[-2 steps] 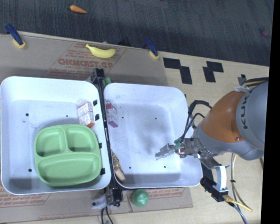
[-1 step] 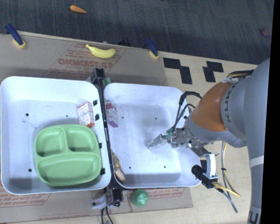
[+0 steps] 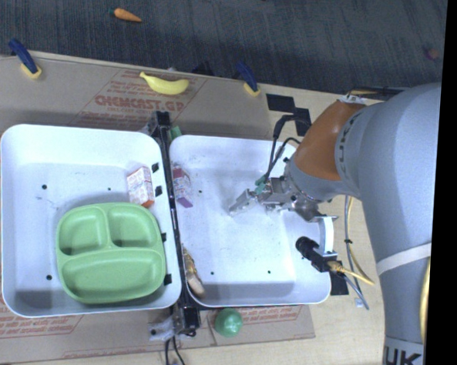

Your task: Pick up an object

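Note:
My gripper (image 3: 241,202) hangs over the middle of the right bin (image 3: 230,282), pointing left, with bare white floor under its tip. A pink and white packet (image 3: 180,184) lies at that bin's left wall, well to the left of the gripper. A tan object (image 3: 191,277) rests against the bin's front left corner. In the left bin (image 3: 30,150) a green divided tray (image 3: 112,250) fills the front half, and a small red and white box (image 3: 139,185) stands just behind it.
A yellow banana (image 3: 165,83) lies on the cardboard behind the bins. A green ball (image 3: 228,321) sits on the bench in front of the right bin. Blue clamps (image 3: 24,59) hold the cardboard's back edge. An orange piece (image 3: 128,14) lies on the floor.

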`<state>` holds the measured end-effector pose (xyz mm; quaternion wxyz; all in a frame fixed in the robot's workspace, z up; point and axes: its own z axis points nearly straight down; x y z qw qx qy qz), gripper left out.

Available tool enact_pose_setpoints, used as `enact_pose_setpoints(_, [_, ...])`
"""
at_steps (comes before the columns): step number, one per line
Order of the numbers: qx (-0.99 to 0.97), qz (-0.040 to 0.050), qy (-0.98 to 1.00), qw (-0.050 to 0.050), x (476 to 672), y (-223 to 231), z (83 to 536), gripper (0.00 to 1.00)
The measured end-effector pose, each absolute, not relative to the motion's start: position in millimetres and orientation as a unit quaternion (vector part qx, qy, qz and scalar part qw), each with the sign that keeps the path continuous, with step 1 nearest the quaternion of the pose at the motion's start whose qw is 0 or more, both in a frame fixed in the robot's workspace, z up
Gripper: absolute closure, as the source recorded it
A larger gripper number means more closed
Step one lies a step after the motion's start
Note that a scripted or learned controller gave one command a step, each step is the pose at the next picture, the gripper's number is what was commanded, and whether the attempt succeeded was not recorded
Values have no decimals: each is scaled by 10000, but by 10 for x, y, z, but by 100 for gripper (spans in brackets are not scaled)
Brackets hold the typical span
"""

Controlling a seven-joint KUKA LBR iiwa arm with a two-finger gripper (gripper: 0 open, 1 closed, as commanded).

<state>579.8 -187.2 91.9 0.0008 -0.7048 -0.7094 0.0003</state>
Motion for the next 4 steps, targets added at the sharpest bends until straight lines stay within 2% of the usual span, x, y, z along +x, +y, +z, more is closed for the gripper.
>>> enact_pose_setpoints(1, [-7045,8,-7097,9,5101,-1464,1603,0])
enact_pose_setpoints(2, [-7057,4,-7085,1,5602,-2107,1557,0])
enact_pose_setpoints(3, [-7051,12,-7091,18,4764,-2112,1313,0])
enact_pose_setpoints(4, [-7044,8,-7098,8,5533,-2104,915,0])
